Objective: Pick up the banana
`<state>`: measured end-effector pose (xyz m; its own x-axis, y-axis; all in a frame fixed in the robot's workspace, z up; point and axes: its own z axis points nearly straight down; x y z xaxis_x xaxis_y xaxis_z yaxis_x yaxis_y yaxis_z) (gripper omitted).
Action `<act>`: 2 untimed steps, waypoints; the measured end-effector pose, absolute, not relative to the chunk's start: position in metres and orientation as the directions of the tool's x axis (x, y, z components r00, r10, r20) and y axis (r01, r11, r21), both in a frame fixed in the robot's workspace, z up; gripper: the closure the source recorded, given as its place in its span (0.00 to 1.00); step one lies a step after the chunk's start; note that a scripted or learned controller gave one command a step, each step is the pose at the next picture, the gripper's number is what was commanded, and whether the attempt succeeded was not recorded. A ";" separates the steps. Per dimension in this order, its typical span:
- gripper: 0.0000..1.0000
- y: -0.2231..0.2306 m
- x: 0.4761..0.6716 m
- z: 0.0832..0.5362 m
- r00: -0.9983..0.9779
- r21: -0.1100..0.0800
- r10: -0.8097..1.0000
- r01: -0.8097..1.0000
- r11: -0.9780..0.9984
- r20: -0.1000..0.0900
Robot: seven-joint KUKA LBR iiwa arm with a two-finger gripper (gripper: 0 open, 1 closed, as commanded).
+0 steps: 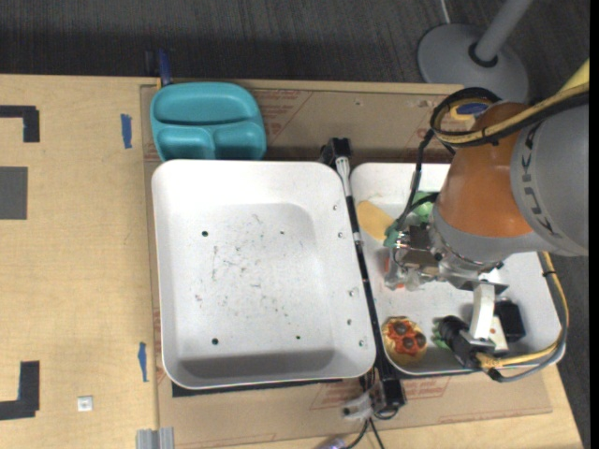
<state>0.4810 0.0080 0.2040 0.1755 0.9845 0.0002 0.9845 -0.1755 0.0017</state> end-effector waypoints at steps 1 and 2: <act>1.00 0.008 0.482 0.214 0.174 0.003 0.985 0.985 -0.174 0.000; 1.00 0.104 0.479 0.166 0.330 -0.005 0.944 0.944 -0.330 0.000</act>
